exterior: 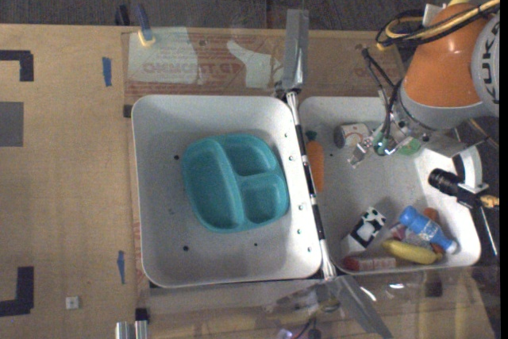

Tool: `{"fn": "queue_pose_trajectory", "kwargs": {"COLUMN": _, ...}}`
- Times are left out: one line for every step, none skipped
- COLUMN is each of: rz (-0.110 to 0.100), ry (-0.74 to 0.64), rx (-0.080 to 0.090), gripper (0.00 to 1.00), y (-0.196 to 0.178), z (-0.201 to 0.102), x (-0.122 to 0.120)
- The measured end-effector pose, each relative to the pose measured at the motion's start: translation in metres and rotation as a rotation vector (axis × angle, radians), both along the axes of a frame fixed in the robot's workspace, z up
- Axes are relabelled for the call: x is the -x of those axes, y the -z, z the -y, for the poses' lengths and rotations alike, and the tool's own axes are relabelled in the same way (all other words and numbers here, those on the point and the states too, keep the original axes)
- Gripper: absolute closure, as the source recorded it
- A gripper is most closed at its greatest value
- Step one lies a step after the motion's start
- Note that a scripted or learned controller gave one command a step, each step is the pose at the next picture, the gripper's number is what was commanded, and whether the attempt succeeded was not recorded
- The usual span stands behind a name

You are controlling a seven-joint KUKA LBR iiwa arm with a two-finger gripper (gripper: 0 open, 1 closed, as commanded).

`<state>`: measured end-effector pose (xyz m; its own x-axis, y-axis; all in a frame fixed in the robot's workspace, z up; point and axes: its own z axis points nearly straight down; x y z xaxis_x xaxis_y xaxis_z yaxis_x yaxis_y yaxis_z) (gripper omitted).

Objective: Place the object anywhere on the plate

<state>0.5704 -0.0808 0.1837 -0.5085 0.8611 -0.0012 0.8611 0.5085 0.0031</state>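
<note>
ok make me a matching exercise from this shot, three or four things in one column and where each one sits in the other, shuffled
Things:
1. teal plate
2. carrot
3. banana
4. gripper

Places:
A. along the right bin's left wall
B. middle of the left bin
C. over the upper part of the right bin
D. right bin's lower right corner, beside the blue bottle

Pairs: 1-B, 2-A, 3-D, 4-C

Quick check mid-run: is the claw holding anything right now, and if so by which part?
Cannot be told. The claw hangs over the right bin, its tip too small and cluttered to read. The teal plate sits in the left bin.
</note>
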Motion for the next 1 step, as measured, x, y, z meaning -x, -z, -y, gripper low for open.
{"fn": "queue_pose_trajectory", "kwargs": {"rz": -0.002, "ry": 0.214, "rx": 0.001, "gripper": 1.0, "y": 0.0744, "z": 0.0248, "x": -0.0398}}
